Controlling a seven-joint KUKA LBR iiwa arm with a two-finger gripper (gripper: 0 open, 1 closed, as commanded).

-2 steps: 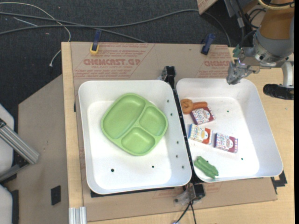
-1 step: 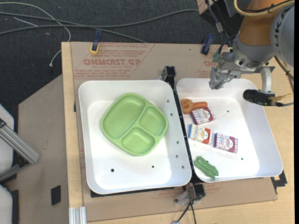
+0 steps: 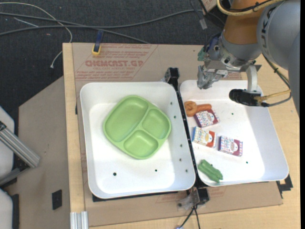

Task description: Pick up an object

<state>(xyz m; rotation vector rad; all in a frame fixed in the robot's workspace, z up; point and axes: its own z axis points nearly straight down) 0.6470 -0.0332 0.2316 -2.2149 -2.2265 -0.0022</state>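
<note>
A single fixed camera looks down at a slant from above the bench, set far enough back that both white bins sit whole in view: the left bin (image 3: pixel 95 175) near the centre and the right bin (image 3: pixel 267 147) just beside it. Beyond the left bin's far rim the cardboard sheet (image 3: pixel 119 61) and dark carpet (image 3: pixel 71 8) show, so the camera faces away from the near edge. The arm (image 3: pixel 248 18) enters at the upper right, past the right bin's far rim.
</note>
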